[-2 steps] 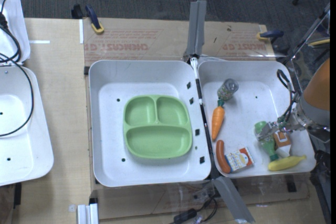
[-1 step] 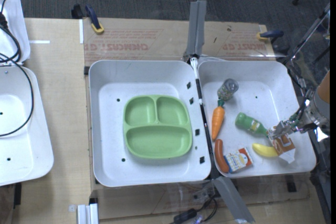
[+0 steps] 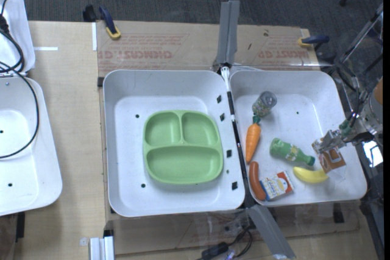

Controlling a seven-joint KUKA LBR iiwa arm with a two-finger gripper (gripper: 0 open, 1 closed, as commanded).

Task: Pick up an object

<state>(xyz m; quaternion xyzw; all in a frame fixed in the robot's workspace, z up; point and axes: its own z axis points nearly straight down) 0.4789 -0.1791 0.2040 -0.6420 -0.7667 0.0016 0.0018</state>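
Left to right: desk [image 3: 67,45] carries two shallow white bins side by side. Left bin [image 3: 116,131] holds a green divided plate [image 3: 182,147] lying flat near its middle, nothing on it; looks like a drop-off spot, though that's a guess. Right bin [image 3: 304,79] has all the pickable clutter, scattered loosely, probably so the program gets varied grasp targets. In it, from the left: a carrot [image 3: 252,140] upright along the left wall, a red sausage [image 3: 256,180] just below it, a small dark-topped jar [image 3: 264,103] toward the back, a small printed carton [image 3: 276,186] touching or nearly touching the sausage, a green bottle [image 3: 290,152] lying on its side mid-bin, and a banana [image 3: 310,175] just below the bottle's cap end. At the bin's right side the gripper [image 3: 327,144] is low, right over a small brown box [image 3: 333,159]. That box looks like the likely target: it sits directly under and touching or nearly touching the gripper tip, with the banana just to its left. Fingers: too small and blurred, can't tell whether they're apart, together, or clamped on the box. No clear sign that anything is lifted; box appears to rest on the bin floor. Risk: banana and bottle crowd the approach.
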